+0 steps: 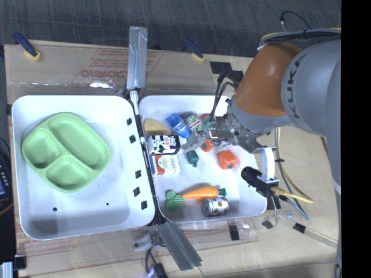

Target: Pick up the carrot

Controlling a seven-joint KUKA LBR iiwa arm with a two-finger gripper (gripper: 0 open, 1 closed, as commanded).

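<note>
The carrot point(200, 193) is orange with a green leafy end on its left. It lies flat near the front of the right bin point(250, 208). My gripper point(203, 134) hangs over the middle of that bin, well behind the carrot and apart from it, among small items. The grey arm with its orange band covers the bin's back right corner.
Around the gripper lie a blue packet point(178, 125), a green can point(192, 120), a yellow wedge point(157, 126), a milk carton point(165, 145), a teal piece point(192, 157) and a red pepper point(227, 159). A tin can point(215, 207) touches the carrot's front. A green divided plate point(65, 150) sits in the left bin.
</note>
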